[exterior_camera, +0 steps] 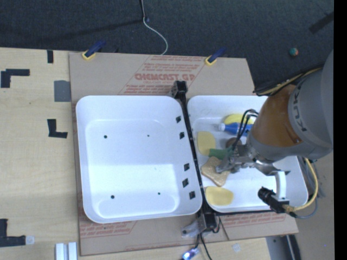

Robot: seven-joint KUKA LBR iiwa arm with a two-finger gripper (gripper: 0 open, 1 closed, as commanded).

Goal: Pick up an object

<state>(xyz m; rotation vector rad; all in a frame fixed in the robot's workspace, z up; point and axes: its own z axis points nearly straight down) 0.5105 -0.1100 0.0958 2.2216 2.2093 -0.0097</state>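
Note:
The right bin [246, 202] holds several small objects: a pale yellow round piece [206, 142], a tan flat piece [210, 173], another pale yellow piece [219, 196], a green item [218, 153], and a yellow and blue object [234, 123] at the back. My gripper [226, 161] reaches down from the right over the green item and the tan piece, low in the bin. The wrist and cables hide its fingertips.
The left bin [87, 145] lies beside the right one, parted from it by a black clipped divider [187, 145]. Both rest on a cardboard sheet [162, 75] on the wooden bench. The arm's bulky grey and orange body [293, 121] covers the right bin's far right side.

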